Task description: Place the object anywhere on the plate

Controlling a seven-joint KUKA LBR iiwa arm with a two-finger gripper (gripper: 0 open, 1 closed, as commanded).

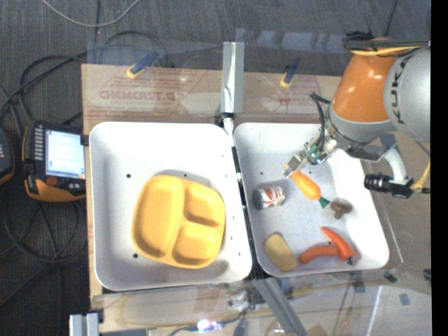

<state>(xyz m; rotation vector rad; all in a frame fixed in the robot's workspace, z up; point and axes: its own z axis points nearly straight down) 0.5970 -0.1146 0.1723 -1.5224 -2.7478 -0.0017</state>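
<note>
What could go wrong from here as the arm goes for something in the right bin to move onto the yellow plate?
1. The claw hangs right by the small orange carrot-shaped toy, with the grey and red can lying close beside it; a descent might nudge either one aside.
2. The yellow sectioned plastic plate sits in the other white bin, so a weak grip could drop the load on the raised rims between the bins.

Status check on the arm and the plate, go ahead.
Claw over right bin, just above the carrot; grip state unclear. Plate in left bin, nothing on it. Can beside the carrot.
</note>
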